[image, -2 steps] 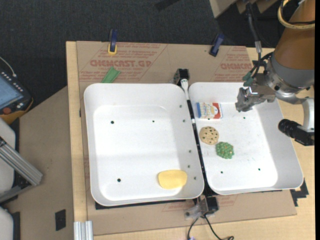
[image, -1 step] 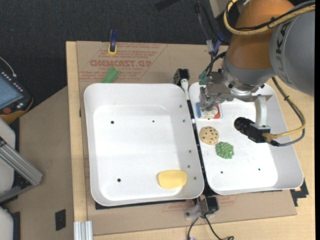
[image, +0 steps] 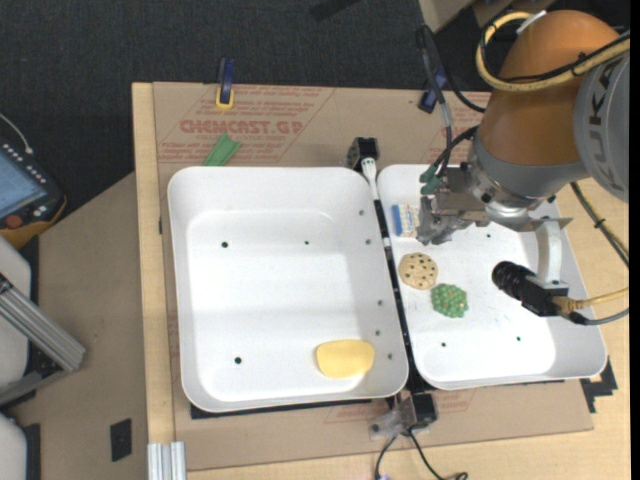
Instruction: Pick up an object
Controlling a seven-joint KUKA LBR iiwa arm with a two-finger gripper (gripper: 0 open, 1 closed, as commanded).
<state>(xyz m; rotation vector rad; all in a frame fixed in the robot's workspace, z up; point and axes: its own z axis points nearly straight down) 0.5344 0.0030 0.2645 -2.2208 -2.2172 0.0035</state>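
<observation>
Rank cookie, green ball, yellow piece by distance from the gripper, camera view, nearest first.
Measured from the gripper, in the right bin:
1. Cookie: right bin, just below the gripper.
2. Green ball: right bin, further down, beside the cookie.
3. Yellow piece: left bin, near its lower right corner.

A brown cardboard sheet with red lettering covers a tan bench. Dark carpet lies behind. A metal rail sits at left.
</observation>
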